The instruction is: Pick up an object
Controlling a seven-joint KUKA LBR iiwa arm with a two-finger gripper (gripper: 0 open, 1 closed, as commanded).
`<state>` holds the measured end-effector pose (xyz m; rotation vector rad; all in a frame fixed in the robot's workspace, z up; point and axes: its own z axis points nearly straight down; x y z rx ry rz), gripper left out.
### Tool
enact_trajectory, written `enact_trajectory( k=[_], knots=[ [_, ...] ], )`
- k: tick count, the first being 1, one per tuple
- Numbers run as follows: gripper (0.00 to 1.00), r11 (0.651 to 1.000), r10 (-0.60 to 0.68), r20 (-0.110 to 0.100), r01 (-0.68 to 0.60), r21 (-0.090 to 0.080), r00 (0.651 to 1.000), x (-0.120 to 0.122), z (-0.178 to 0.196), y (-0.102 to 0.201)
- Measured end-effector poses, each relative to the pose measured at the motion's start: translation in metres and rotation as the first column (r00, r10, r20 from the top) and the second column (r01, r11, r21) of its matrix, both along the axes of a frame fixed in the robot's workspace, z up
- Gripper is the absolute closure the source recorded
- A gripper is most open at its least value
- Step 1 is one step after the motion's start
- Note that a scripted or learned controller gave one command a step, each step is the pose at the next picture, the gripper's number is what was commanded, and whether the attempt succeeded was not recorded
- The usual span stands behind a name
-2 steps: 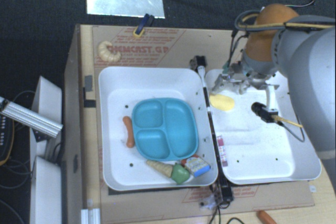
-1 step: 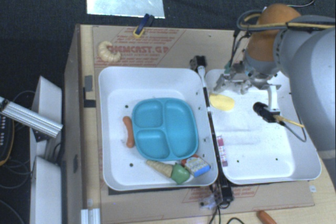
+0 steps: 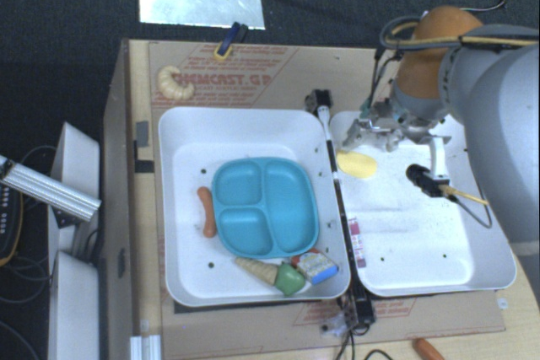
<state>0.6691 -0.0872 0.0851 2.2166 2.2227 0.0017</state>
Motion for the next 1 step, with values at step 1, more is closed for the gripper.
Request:
enact_trajectory(
  k=[1],
  knots=[
    [0.0, 1.0, 0.0, 0.0, 0.0, 0.0, 1.0, 0.0, 0.0, 0.0]
  ],
)
